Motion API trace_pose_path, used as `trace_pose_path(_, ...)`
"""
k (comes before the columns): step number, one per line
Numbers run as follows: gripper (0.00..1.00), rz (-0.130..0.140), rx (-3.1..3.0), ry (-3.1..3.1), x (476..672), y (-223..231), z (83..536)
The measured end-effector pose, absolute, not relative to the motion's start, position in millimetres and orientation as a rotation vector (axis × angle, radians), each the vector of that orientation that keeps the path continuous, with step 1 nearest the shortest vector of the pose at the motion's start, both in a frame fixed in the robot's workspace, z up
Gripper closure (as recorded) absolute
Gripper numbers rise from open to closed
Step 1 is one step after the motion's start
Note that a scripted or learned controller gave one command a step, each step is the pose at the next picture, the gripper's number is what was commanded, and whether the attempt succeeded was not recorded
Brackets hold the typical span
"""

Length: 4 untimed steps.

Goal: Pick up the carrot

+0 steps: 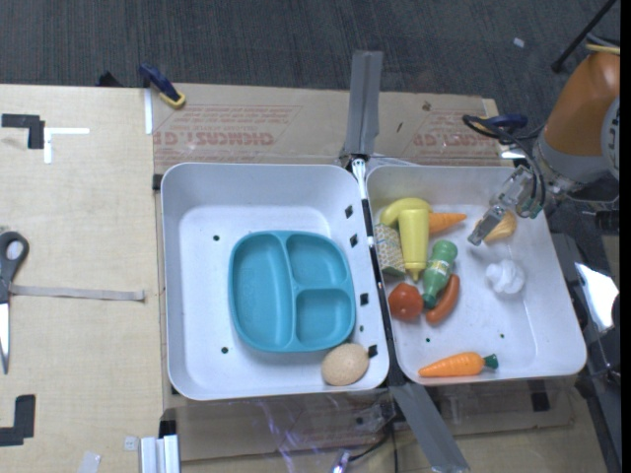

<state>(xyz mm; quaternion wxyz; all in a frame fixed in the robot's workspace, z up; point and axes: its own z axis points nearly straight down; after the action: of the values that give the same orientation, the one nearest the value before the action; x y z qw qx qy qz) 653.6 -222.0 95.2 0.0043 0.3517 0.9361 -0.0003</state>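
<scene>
Two white bins (197,264) sit on a wooden bench (69,244); at three o'clock, the gripper (490,227) clenches a yellow-orange wedge (501,228).

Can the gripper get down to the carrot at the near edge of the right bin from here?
Probably yes: the carrot lies alone on bare bin floor, nothing over it; the gripper hovers farther back.

The carrot (455,365) is orange with a small green top at its right end. It lies flat, nearly level across the frame, in the lower right, close to the frame's bottom right area.
</scene>
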Motion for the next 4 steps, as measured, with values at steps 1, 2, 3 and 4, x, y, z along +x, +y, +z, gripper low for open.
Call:
trace_pose_path(1, 1.00, -0.002, 1.093, 2.929, 655.6, -221.4, 106.8)
trace_pose_path(2, 0.00, -0.002, 1.093, 2.929, 655.6, -221.1, 106.7)
trace_pose_path(3, 0.00, -0.001, 1.634, 2.679, 652.4, -209.4, 93.5)
trace_pose_path(4, 0.00, -0.002, 1.925, 2.481, 659.2, -163.4, 92.6)
